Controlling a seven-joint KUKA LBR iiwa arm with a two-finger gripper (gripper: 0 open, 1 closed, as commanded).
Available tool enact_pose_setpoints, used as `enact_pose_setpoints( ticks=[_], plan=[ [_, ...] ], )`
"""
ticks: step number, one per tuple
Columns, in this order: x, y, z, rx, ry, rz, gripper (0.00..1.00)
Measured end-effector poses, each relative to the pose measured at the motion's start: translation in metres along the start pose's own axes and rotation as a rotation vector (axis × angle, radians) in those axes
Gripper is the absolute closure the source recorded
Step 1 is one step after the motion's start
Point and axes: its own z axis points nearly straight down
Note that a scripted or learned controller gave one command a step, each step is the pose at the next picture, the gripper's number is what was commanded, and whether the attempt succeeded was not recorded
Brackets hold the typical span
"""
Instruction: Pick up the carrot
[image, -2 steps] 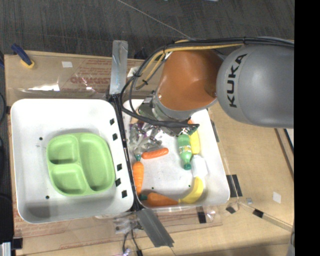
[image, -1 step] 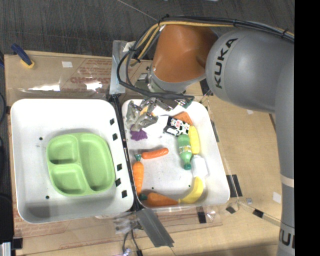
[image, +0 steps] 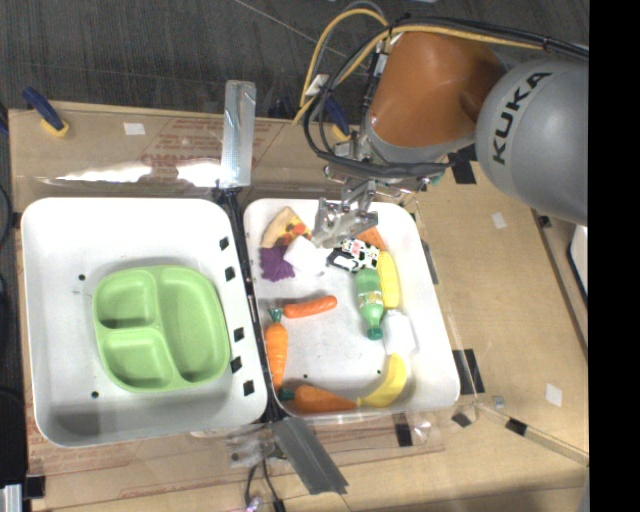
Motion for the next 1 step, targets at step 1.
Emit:
enact_pose_setpoints(
  ticks=[1],
  plan=[
    [-0.0983,0.0272,-0.0005,-0.008,0.000,-0.032,1.00]
  ],
)
